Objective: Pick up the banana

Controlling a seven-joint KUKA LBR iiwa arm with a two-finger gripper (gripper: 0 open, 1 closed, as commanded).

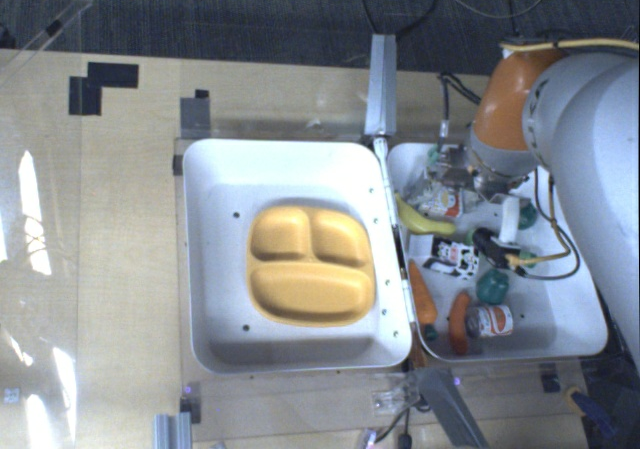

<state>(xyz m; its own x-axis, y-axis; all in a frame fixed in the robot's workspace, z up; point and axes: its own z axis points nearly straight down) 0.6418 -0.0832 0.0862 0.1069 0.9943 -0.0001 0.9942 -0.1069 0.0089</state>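
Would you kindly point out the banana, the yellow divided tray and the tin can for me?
banana point(424, 221), camera view, on the middle of its yellow body in the right bin.
yellow divided tray point(311, 264), camera view, on its centre ridge, left bin.
tin can point(490, 320), camera view, on its labelled side.

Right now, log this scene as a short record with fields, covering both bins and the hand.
left bin: holds a yellow three-compartment tray
right bin: banana, two carrots, a can, a teal item, a small printed packet
hand: low over the right bin's far end, beside the banana
grasp: cannot tell
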